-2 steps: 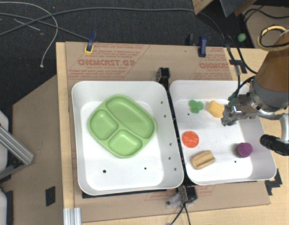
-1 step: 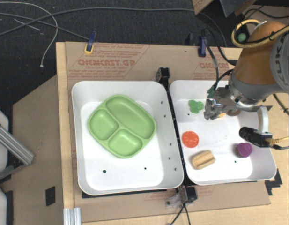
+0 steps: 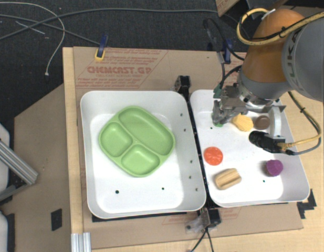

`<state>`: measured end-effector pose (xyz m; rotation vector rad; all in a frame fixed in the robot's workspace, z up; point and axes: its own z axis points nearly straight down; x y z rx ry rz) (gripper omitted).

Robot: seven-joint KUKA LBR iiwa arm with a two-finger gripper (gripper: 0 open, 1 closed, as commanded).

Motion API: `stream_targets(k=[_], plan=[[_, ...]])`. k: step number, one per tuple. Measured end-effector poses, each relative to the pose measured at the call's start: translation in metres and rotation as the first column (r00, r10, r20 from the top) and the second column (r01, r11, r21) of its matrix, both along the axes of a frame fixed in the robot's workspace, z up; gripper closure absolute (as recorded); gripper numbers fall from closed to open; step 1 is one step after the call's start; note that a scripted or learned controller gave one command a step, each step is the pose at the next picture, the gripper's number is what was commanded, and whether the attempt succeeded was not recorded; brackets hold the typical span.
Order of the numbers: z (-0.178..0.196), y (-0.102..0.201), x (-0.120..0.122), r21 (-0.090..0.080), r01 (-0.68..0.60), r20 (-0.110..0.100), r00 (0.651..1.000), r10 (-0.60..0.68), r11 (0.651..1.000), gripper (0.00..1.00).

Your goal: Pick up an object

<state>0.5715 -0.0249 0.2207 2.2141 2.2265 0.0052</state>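
A: Start big. What is on the bench?

B: Two white bins side by side. The left bin [image 3: 93,193] carries a green divided plate [image 3: 136,140] with three compartments. The right bin [image 3: 246,193] has the small food pieces, and the grey arm [image 3: 288,51] with its orange band comes down over that bin's far end.

A: And the gripper?

B: The gripper [image 3: 220,117] sits low at the far left part of the right bin, close to the wall between the bins. Something green shows at its tip, but I cannot tell what it is.

A: Which piece is nearest?

B: The yellow piece [image 3: 243,123], just beside the gripper on its right, with a brown round piece [image 3: 262,122] beyond it. The orange slice [image 3: 213,155] lies toward the camera from the gripper, near it. The bread-like roll [image 3: 227,178] is further that way, its long axis running across the bin. The purple piece [image 3: 274,167] is well apart, toward the near right corner.

A: So the move?

B: I judge a short shift right to the yellow piece the easiest.
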Motion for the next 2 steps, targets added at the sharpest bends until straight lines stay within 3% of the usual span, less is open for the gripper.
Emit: stream_targets(k=[1, 2], plan=[[0.011, 0.046, 0.018, 0.000, 0.000, 0.000, 1.000, 0.000, 1.000, 1.00], [-0.001, 0.099, 0.037, 0.000, 0.000, -0.002, 1.000, 0.000, 1.000, 1.00]])
